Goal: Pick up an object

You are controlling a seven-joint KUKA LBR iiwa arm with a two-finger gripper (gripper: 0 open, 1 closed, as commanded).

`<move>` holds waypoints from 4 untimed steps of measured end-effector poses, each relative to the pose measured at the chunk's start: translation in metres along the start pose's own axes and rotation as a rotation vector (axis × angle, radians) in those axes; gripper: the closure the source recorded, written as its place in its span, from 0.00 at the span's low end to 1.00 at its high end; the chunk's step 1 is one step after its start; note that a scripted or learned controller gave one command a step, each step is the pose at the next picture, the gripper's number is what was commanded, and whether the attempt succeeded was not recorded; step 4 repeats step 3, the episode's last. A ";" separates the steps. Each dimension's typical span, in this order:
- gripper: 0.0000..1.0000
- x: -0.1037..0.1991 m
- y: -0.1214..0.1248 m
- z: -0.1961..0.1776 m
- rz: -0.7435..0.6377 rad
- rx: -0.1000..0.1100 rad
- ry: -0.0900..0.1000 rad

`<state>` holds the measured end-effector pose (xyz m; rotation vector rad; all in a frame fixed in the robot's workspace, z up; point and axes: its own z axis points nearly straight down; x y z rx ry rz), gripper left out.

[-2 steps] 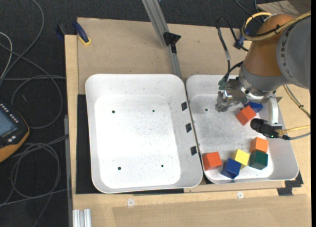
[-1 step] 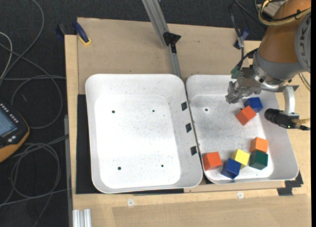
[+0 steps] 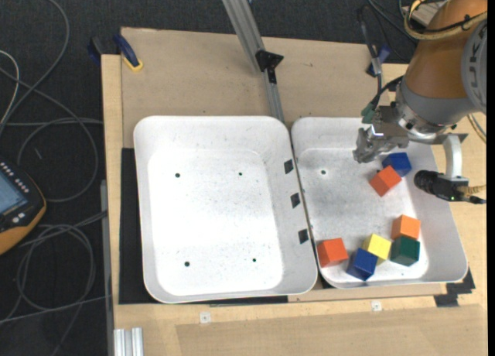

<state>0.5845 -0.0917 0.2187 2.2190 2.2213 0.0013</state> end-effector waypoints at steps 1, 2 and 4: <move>1.00 0.062 -0.002 0.001 -0.006 0.003 0.004; 1.00 0.124 0.002 -0.009 -0.007 0.000 0.004; 1.00 0.177 -0.005 -0.026 -0.006 -0.001 0.004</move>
